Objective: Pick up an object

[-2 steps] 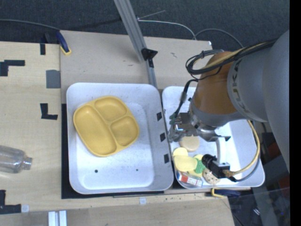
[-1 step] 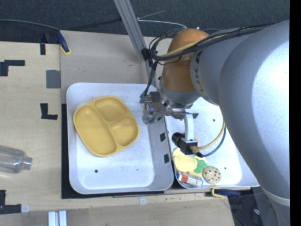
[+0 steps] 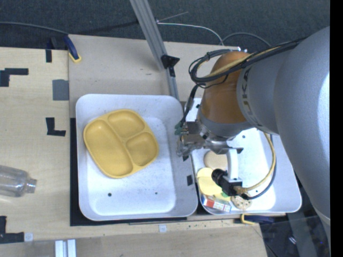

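Right bin, near corner: a tight little cluster here. A yellow round piece (image 3: 206,179) lies with a pale disc (image 3: 214,158) just beyond it. A small carton (image 3: 217,203) sits against the near wall of the right bin (image 3: 281,189), and a speckled biscuit-like piece (image 3: 242,200) is beside the carton.
Gripper: the gripper (image 3: 185,142) is down low, right at the wall where the two bins meet, under the orange band of the arm (image 3: 230,98). Open or closed? Cannot tell from this angle.
Cluster and gripper: the cluster lies just to the view's lower right of the gripper. It is near, but no contact can be seen.
Left bin: the left bin (image 3: 128,199) holds a yellow plate (image 3: 121,142) with three compartments, lying flat and face up.
Plate and gripper: the plate is to the view's left of the gripper, and a strip of bare bin floor separates them.
Writing: the carton has a red and white label, but the print is too small to read.
Plate heading: it is about as wide as it is long, so no clear long axis. It sits turned diagonally to the bin walls. The big compartment is toward the view's left and the two smaller ones face the gripper side.
Carton heading: the long axis runs roughly along the near wall.
Table: on the table (image 3: 32,100), at the view's left edge, a clear bottle (image 3: 13,180) lies on its side, well apart from both bins.
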